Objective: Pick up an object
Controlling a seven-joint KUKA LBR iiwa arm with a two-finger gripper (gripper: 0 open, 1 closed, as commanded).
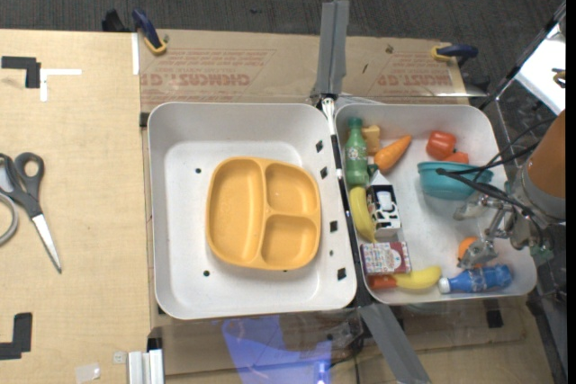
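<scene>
In the right bin (486, 117), the gripper (493, 234) hangs low near the right wall, just above the blue bottle (477, 281) that lies on its side along the front edge. Whether the fingers are open or closed cannot be told from this view, as cables and metal parts crowd the spot, and nothing shows plainly between them. A small orange piece (466, 247) lies just left of the gripper. A teal bowl (445, 181) sits behind it, with a red pepper (441, 143) farther back. Along the bin's left wall lie a green bottle (356, 152), a carrot (392, 153), a banana (361, 213) and a black-and-white carton (383, 208). Toward the front are a red and white packet (385, 257) and a second banana (418, 280), its tip touching the blue bottle's cap. The left bin (171, 220) holds a yellow divided plate (264, 213). On the worktop (81, 193) at far left lie scissors (34, 202).
</scene>
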